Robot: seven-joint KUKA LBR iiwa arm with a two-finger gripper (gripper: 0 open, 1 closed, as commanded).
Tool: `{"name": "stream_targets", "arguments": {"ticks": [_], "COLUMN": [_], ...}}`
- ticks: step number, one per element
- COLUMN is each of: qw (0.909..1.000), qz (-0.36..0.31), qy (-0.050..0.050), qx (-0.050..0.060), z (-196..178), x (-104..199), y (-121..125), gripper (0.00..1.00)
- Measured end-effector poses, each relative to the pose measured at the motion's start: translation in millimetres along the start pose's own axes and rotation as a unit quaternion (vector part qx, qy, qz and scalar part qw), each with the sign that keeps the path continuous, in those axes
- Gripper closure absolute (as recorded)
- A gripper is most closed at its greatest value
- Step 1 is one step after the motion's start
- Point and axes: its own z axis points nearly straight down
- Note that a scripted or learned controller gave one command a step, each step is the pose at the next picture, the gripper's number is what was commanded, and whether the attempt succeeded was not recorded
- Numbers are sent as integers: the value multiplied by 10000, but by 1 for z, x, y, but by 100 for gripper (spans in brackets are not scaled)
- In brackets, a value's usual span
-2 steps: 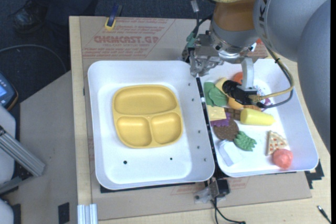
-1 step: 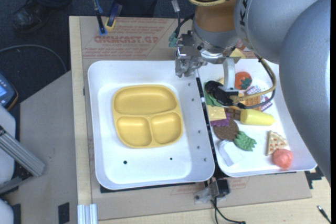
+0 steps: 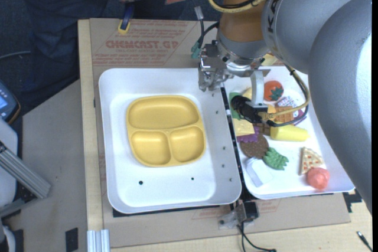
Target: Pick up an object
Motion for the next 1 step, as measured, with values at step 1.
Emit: {"name": "stream_targets", "arguments": {"ticks": [1], "qw": [10000], "qz": [-3], "qy": [7], "qx": [-33], "z": [-20], "x": [-4], "y": [-4], "gripper": [100]}}
